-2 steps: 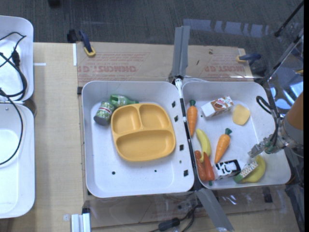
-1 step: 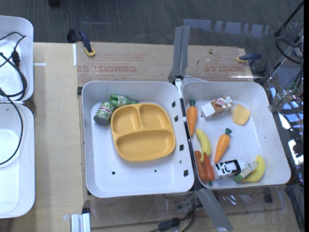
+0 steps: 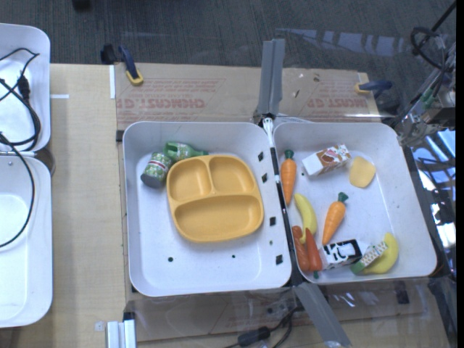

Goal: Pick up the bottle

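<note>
Nearest me, the near half of the left bin (image 3: 134, 216) is lying bare and white, so nothing there is getting in the way. Just beyond it, the yellow divided plate (image 3: 215, 198) is taking up the middle of that bin, and this is where I am expecting trouble. Its far rim is sitting just beside the bottle (image 3: 185, 151), perhaps touching it. A descent that lands a little too near could catch the plate's edge and shove or tip it instead of closing on the target.

To the left, a small green-labelled can (image 3: 154, 170) is lying against the plate's far-left corner, near the bottle's left end. Being the same green, it could be grabbed by mistake, or knocked so that it rolls into the bottle.

The bottle itself is lying on its side in the far-left part of the left bin, between the plate and the bin's far wall. That narrow pocket is leaving little room on either flank. Being round and on its side, it is likely to roll or squirt out of a poor pinch.

Its long axis is running roughly left to right, along the far wall, dipping slightly nearer at the right end. I cannot tell which end is carrying the cap.

As for the gripper, I cannot tell how far open it is or whether it is holding anything.
</note>
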Tool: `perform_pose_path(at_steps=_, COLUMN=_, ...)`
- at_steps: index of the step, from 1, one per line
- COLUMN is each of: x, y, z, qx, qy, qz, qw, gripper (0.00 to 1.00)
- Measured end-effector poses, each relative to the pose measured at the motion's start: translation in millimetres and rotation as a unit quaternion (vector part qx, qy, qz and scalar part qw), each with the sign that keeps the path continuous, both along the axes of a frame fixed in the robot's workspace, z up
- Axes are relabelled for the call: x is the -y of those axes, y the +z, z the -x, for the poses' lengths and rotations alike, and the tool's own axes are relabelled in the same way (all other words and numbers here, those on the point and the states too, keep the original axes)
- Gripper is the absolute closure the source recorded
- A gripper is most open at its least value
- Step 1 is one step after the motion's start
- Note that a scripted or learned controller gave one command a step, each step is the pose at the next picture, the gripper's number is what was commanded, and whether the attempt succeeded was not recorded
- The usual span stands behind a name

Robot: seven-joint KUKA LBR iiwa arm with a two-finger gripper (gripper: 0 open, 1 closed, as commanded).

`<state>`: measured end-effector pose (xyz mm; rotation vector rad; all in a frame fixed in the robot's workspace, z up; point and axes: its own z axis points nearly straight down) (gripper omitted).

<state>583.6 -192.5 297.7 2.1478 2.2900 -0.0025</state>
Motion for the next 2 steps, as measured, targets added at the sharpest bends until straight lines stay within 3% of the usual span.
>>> perform_pose_path(at_steps=1, x=-45, y=23, z=16, qx=-0.001, qy=-0.017, qz=-0.0006, qw=0.9999, gripper=1.00)
perform_pose_path(at_steps=2, x=-32, y=-53, z=38, qx=-0.002, qy=-0.099, qz=-0.0005, qw=0.9950, gripper=1.00)
